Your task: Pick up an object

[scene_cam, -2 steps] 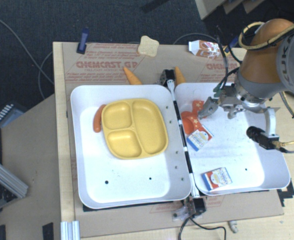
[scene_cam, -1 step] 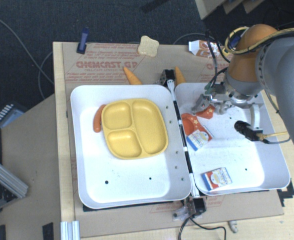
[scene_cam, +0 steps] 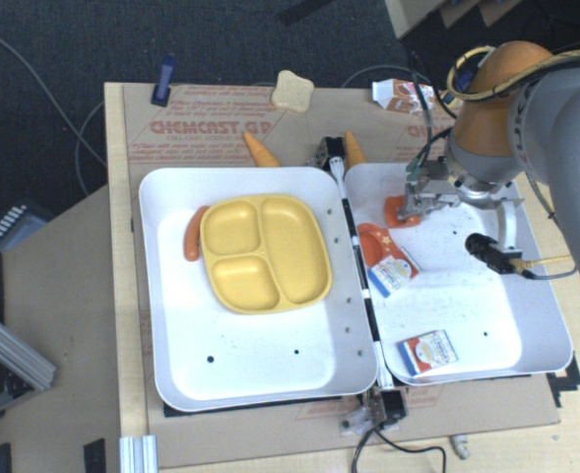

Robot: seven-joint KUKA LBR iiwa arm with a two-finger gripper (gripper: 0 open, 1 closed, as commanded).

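Note:
My gripper (scene_cam: 419, 197) is down in the right bin (scene_cam: 526, 348), near its far left part. Right beside it, touching or nearly touching, lies a small red-orange piece (scene_cam: 398, 211); I cannot tell if it is gripped. Closer to the bin's left wall lie an orange-red toy (scene_cam: 372, 241) and a blue-and-white packet (scene_cam: 391, 274). A small red-and-white packet (scene_cam: 427, 351) rests near the bin's front edge.
The left bin (scene_cam: 171, 343) holds a yellow divided plate (scene_cam: 265, 252) and a sausage (scene_cam: 191, 233) at its left. Behind the bins lie a carrot (scene_cam: 260, 150), a bread slice (scene_cam: 292, 90), a blue item (scene_cam: 162, 79), a packet (scene_cam: 404, 94).

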